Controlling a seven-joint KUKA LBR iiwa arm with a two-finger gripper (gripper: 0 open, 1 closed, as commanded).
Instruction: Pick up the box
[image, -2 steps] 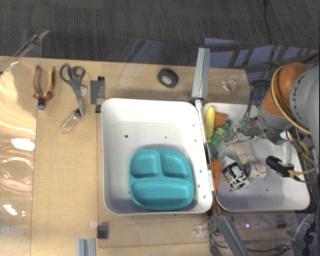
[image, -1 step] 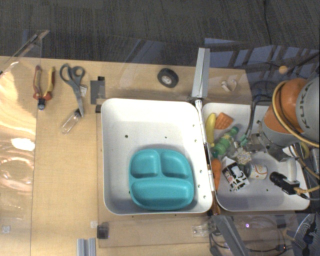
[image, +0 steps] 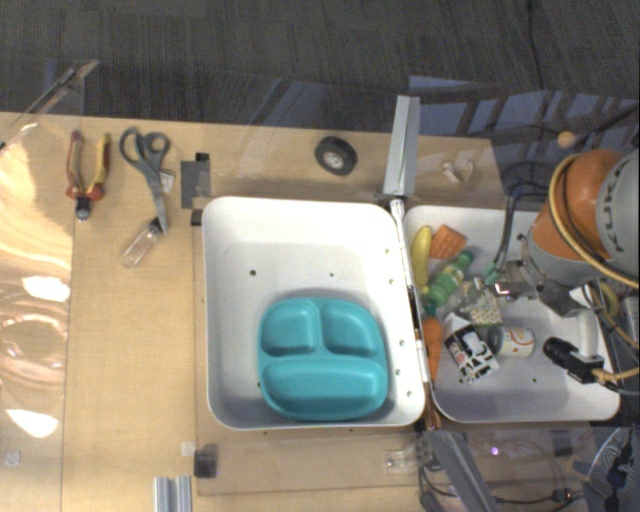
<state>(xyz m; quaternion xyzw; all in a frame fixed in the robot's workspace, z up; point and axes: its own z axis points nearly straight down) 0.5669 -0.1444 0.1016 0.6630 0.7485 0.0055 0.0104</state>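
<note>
The pincer (image: 484, 300), its grip state impossible to tell, hangs over the right bin (image: 520, 405) just above the black-and-white box (image: 472, 353), which lies beside a carrot (image: 432, 343) and a banana (image: 421, 252).

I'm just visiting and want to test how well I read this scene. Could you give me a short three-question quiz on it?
1. True or false: the teal divided tray lies in the left bin.
2. Which bin holds the banana: left or right?
3. Multiple choice: what lies on the bench beside the pliers, outside the bins? A) scissors B) a hammer C) a spoon

Key: 1 true; 2 the right bin, near its left wall; 3 A.
</note>
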